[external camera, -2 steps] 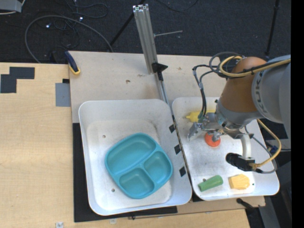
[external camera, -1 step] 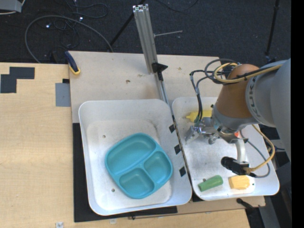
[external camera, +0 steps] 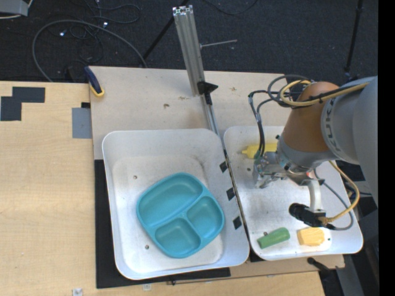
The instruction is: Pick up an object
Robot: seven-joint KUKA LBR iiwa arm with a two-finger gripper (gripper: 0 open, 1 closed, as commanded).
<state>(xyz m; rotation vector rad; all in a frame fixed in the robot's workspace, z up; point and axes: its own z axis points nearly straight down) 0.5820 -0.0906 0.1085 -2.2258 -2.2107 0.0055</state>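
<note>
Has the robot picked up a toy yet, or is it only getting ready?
Nothing looks picked up yet. The gripper is low in the right bin, next to a yellow object at the bin's far end; whether it has grabbed anything is hidden by the arm. The green block and the yellow block lie on the bin floor near the front. The blue tray sits in the left bin. Lifting something is still to do.

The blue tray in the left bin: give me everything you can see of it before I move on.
The blue tray is a turquoise, plastic-looking divided plate with rounded corners and three compartments: one long, two smaller. It lies flat, right side up, turned at an angle to the bin's walls, on the floor of the left bin, towards its near right part. Nothing lies in its compartments, and nothing but the bin floor touches it.
</note>
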